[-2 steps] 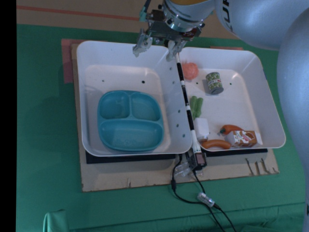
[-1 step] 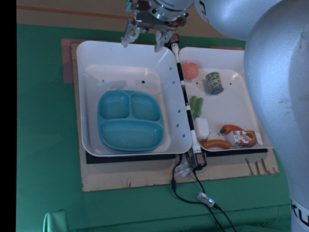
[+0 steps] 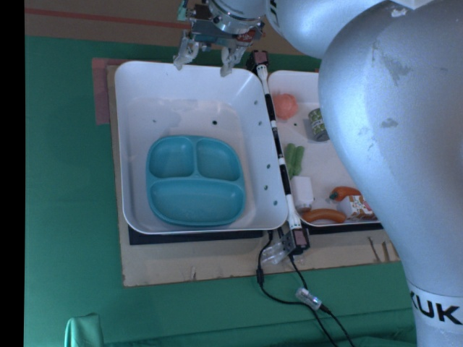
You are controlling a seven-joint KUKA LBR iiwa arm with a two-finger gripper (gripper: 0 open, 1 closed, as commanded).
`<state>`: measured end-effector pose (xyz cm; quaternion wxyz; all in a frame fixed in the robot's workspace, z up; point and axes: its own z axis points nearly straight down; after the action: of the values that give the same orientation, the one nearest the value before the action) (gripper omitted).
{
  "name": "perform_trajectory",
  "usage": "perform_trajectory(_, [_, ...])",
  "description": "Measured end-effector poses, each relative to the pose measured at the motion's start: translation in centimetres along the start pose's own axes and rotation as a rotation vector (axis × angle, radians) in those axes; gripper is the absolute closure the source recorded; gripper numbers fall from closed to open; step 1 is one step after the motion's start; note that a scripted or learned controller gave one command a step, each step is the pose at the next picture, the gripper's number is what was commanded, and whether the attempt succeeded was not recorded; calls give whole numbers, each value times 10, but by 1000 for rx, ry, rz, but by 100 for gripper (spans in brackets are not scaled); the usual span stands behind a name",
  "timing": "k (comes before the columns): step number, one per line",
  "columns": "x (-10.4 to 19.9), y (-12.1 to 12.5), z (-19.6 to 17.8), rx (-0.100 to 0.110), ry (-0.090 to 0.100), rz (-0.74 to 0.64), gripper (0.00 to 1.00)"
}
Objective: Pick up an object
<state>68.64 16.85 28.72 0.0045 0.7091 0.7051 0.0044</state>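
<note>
Cables point(image 3: 289, 284) trail off the bench's near edge. Left bin point(image 3: 137, 121) has a teal divided plate point(image 3: 195, 181) in its near half. Right bin point(image 3: 329, 168), partly hidden by the arm point(image 3: 383, 121): sausage point(image 3: 325, 215), small packet point(image 3: 354, 207), carrot point(image 3: 343, 192) and white block point(image 3: 302, 190) near the front; green pods point(image 3: 294, 157) beside the divider; dark can point(image 3: 317, 123) and orange-red ball point(image 3: 286, 105) further back. Claw point(image 3: 205, 58) is at the left bin's far rim, fingers spread wide, nothing between them, tips look just at the rim; contact unclear.
</note>
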Motion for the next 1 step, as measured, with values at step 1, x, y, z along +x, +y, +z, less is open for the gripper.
perform_trajectory(1, [1, 15, 33, 5, 1, -2, 0])
